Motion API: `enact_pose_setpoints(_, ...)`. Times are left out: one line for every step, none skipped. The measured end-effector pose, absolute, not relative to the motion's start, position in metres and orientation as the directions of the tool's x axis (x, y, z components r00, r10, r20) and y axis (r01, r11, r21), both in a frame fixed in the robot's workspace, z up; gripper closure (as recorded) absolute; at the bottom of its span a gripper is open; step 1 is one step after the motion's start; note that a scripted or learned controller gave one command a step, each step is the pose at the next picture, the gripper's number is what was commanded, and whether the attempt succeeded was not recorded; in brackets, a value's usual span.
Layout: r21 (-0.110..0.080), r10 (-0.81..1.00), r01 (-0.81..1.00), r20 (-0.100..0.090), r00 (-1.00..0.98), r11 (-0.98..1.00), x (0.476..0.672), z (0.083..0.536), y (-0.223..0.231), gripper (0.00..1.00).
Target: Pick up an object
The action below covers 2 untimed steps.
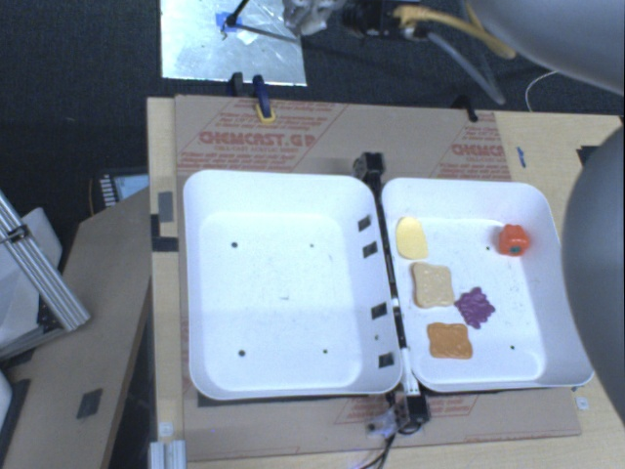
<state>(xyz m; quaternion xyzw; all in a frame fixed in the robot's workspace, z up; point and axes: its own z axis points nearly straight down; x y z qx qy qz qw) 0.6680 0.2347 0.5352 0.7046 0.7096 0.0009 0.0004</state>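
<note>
The right bin (547,360) holds several small toys. A pale yellow piece (411,237) lies near its left wall, and just below it sits a tan bread slice (433,284). A purple grape bunch (475,306) rests to the right of the bread, with an orange-brown toast piece (449,340) nearest the front. A red-orange fruit (514,239) sits by the right wall. My gripper (311,3) hangs high at the top of the view, beyond the bench's far edge and well away from both bins.
The left bin (205,360) lies beside the right one, joined along a black-clipped divider (383,262). A shiny metal sheet (210,37) lies on the dark floor behind the bench. The grey arm (596,262) looms along the right edge, and cables (459,27) trail near the gripper.
</note>
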Motion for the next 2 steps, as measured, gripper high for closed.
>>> enact_pose_setpoints(0.002, 1.0, 1.0, 0.001, -0.007, 0.007, 0.668, 0.5353, 0.2347, 1.0)
enact_pose_setpoints(0.002, 1.0, 1.0, 0.001, -0.007, 0.007, 0.668, 0.5353, 0.2347, 1.0)
